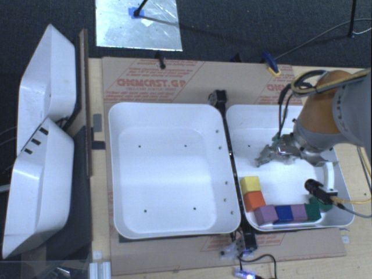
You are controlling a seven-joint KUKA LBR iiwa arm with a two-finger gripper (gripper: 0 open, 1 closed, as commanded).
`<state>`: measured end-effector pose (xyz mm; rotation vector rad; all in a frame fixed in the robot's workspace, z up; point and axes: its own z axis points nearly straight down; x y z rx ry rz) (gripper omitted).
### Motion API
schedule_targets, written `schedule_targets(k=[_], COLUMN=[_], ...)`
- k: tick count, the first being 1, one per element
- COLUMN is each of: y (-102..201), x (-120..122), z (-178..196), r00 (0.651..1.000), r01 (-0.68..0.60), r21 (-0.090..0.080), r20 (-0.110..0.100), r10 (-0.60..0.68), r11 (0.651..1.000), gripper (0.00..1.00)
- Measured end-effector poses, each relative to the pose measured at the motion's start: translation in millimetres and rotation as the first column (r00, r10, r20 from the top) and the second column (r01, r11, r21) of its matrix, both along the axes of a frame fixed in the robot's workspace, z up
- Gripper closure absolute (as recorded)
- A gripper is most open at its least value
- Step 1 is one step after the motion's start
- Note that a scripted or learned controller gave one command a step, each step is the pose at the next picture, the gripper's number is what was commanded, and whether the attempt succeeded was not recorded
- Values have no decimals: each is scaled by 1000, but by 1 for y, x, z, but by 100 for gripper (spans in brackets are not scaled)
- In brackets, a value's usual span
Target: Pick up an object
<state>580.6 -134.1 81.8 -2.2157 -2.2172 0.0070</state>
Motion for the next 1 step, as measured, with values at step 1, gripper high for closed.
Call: schedule_targets(k=[1], y=[-1], x=[3], z=[16], r00=[1000], r01=[1], r21=[-2], r20=[10], r10=[-1], r11=[1000], gripper=[100])
